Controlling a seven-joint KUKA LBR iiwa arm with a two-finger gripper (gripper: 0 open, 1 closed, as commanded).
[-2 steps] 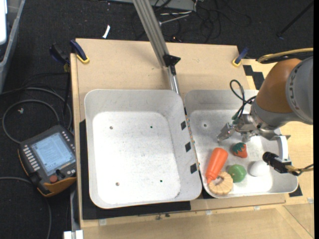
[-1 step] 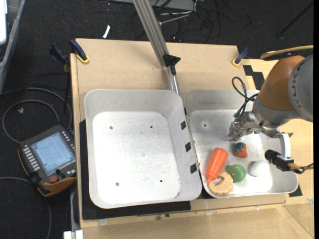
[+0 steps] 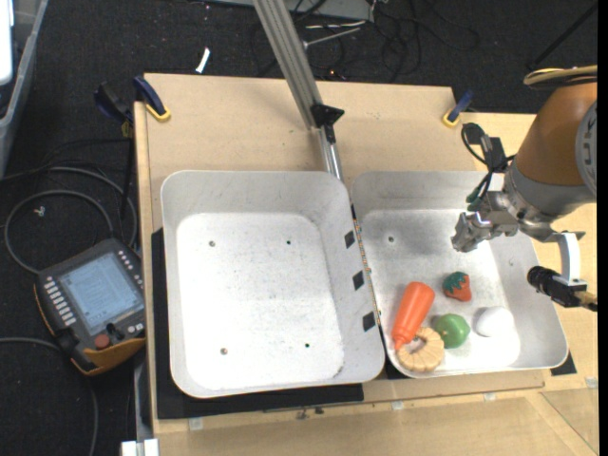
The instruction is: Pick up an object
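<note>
While the gripper [image 3: 468, 231] is hung above the right bin [image 3: 399, 218], right of centre in the frame, apparently for a descent, its state cannot be told. Below it, toys are clustered: carrot [image 3: 412, 312], strawberry [image 3: 458, 286], white ball [image 3: 493, 322].

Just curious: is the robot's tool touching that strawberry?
Apart. The camera view shows bare white bin floor between the tool and the strawberry.

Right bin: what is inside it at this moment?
Inside the right bin lie an orange carrot, a tan round piece, a green item, a red strawberry-like item and a white ball. The gripper covers part of the floor.
</note>
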